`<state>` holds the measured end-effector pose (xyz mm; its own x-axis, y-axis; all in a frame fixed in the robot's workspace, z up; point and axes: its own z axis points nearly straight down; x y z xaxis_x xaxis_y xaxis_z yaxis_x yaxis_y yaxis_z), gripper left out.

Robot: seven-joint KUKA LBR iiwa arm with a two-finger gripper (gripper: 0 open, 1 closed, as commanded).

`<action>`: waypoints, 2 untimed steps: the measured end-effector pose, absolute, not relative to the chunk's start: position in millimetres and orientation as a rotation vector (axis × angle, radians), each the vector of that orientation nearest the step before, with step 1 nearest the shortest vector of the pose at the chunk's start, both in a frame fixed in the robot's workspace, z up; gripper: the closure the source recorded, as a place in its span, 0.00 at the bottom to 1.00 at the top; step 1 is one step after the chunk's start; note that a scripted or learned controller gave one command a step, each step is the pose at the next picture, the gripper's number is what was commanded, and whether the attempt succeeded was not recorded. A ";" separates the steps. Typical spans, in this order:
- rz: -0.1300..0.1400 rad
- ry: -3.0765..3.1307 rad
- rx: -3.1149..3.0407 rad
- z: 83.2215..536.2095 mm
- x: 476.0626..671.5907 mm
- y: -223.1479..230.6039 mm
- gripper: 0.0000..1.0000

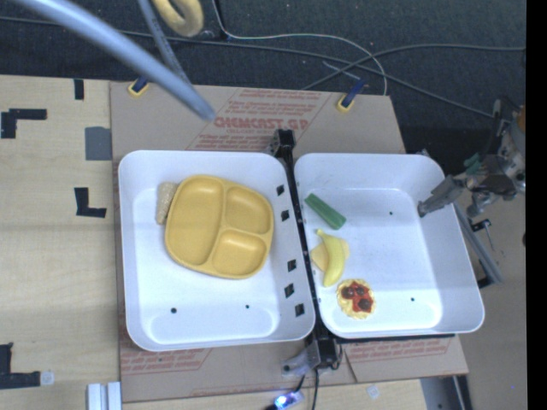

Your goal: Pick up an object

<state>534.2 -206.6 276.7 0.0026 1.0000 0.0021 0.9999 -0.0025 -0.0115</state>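
Two white bins are seen side by side, the left bin [137,263] and the right bin [453,306], and a yellow divided plate [220,226] lies in the left one. Nearest to the camera, a small round toy pizza [355,298] is placed in the right bin, to the right of the plate and lower. A banana [332,257] is found just above it, closer to the plate. A green block [326,211] lies further back, near the banana but apart from it. A tan piece [164,202] is partly covered by the plate's left edge. The gripper [436,196] is seen far to the right of the plate, over the right bin's outer rim, well apart from all the objects; nothing is held in it, and whether it is open or closed cannot be told. Behind the plate, a printed cardboard sheet [265,114] and cables [376,58] are seen.
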 end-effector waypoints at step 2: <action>0.006 -2.220 -2.218 233.2 543.8 -210.0 0.00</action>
